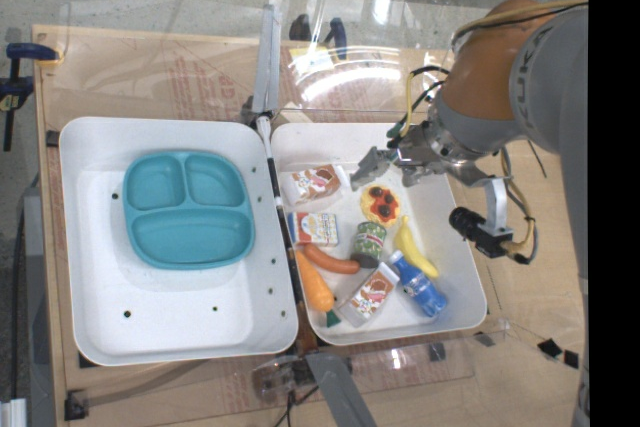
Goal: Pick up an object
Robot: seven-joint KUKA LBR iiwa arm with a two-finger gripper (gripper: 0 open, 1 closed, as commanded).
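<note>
Overhead, the gripper [383,163] hangs above the right bin [455,300] near its far edge, fingers spread open and holding nothing. Just beneath and toward the near side lies the round yellow toy with red spots [381,205], almost under the fingertips. Around it, toward the bin's middle, are a snack packet [315,183], a small carton [318,229], a green can [370,241], a banana [415,250], a sausage [329,261], a carrot [316,287] and a blue bottle [418,287]. The left bin [95,320] carries a teal divided plate [188,209].
</note>
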